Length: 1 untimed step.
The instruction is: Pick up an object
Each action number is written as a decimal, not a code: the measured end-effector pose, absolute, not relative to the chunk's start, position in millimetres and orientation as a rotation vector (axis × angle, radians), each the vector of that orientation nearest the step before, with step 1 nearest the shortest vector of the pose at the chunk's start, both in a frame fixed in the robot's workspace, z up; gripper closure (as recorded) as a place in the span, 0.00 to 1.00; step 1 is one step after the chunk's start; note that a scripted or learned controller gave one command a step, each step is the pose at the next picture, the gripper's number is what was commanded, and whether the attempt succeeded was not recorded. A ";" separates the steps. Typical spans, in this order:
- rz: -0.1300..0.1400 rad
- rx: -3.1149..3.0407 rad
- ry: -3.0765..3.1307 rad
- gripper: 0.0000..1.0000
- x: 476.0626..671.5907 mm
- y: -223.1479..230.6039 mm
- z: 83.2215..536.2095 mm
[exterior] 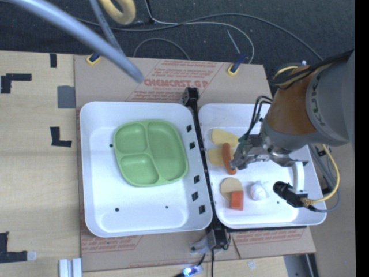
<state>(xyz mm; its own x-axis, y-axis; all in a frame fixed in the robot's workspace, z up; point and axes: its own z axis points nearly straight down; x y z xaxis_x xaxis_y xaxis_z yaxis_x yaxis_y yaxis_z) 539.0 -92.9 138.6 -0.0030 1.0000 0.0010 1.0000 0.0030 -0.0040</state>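
2 white bins sit side by side. My gripper (237, 159) is low in the right bin (300, 212), right by the red sausage (227, 157). I cannot tell how wide it is. Yellow pieces (223, 137), an orange block (237, 200) and a white ball (258, 190) lie near. A green plate (151, 152) sits in the left bin (98, 154).

The tabletop (34, 172) is pale wood with dark tape marks. A cardboard sheet (173, 79) lies on it, and two white bins sit on the sheet, the left bin (95, 212) touching the right bin (271, 215).
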 end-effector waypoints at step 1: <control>-0.002 -2.223 -2.223 1.00 536.7 -102.2 193.9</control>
